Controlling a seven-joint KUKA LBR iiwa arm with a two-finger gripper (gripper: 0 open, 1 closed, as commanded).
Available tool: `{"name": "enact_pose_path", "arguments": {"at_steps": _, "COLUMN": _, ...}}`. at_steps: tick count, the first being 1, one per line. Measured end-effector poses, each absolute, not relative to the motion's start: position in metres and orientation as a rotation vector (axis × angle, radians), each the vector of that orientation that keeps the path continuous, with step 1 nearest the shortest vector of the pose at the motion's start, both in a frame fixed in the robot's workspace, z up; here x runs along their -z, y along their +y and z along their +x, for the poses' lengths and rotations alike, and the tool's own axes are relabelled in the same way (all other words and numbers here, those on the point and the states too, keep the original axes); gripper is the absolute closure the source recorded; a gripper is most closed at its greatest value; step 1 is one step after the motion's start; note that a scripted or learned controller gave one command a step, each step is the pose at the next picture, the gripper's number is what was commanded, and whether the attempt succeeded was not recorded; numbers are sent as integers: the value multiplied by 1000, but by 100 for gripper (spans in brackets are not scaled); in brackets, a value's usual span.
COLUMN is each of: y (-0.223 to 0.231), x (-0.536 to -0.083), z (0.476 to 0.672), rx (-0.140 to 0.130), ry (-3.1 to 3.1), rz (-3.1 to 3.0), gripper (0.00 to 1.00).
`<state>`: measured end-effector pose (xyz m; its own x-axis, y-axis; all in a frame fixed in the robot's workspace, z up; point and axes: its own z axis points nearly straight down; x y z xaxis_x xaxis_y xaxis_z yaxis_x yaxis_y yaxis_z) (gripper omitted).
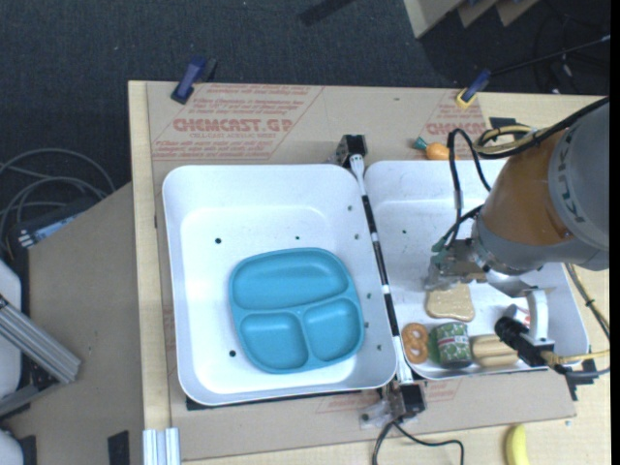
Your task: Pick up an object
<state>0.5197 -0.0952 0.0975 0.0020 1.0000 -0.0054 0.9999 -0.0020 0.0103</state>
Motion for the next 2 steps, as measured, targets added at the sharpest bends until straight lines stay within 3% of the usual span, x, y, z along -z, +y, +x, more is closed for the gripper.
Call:
{"name": "enact_pose_path", "arguments": {"at_steps": 1, "y": -73, "x": -186, "z": 620, "rx": -4, "ry": 2221, "rz": 2217, "gripper": 100}}
{"name": "enact_pose_path", "arguments": {"at_steps": 2, "y": -161, "x": -242, "z": 641, "rx": 0, "ry": 2217, "rz": 2219, "gripper": 100}}
